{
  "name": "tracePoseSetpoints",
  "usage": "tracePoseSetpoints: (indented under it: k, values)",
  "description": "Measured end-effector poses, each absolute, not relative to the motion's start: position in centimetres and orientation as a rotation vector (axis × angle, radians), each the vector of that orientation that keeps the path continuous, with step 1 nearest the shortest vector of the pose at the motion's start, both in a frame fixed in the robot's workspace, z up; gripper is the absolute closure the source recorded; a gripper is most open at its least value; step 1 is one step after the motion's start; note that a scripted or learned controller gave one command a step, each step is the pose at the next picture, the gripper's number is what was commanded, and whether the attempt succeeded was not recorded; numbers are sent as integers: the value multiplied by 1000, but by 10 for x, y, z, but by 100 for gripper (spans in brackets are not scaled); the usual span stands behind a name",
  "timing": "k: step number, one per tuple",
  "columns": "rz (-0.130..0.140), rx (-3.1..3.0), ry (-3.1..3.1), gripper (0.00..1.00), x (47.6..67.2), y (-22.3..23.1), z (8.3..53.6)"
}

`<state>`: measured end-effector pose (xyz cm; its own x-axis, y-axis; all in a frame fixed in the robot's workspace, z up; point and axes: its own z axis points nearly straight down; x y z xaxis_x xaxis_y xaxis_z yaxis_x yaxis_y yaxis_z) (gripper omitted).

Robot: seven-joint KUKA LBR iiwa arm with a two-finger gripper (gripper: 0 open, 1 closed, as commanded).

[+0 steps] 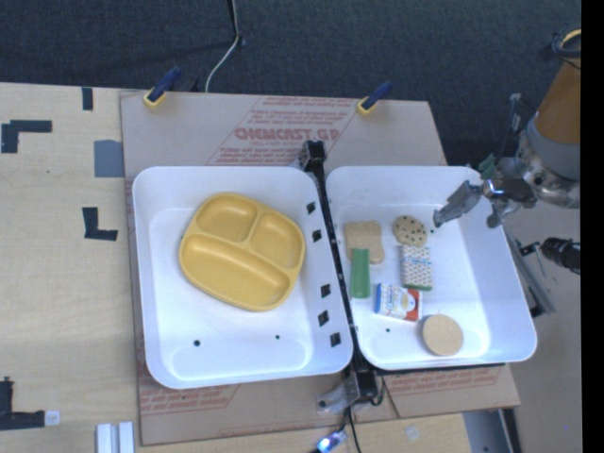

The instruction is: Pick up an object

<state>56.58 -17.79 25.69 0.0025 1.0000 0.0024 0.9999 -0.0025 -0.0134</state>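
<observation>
Nearest the camera, at the front of the right bin (500, 281), lies a round tan disc (442, 334), flat on the bin floor. Just behind it to the left sits a small red-and-white packet (396, 301), and beyond that a patterned wrapped block (416, 267) with a speckled cookie (410, 229) at its far end. Alongside, a green bar (360, 272) lies lengthwise, touching a tan toast-shaped piece (364, 239).

Across the divider, the left bin (156, 281) holds a yellow sectioned plate (243, 250), set at a slant.

At the right bin's far right corner, the gripper (477, 206) hangs above the rim, its two fingers spread apart with nothing between them. It is well apart from every item.

Assessment: no object is yet taken. The green bar looks the soundest candidate: light, stiff, narrow enough to pinch across its short sides, though the toast piece crowds one end. The disc and cookie lie too flat for an easy hold; the packet may crumple or slip.
</observation>
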Motion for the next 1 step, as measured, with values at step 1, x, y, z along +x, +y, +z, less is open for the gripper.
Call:
tracePoseSetpoints:
  k: [1]
  values:
    - [2,-2219,-2222,0,568,-177,264]
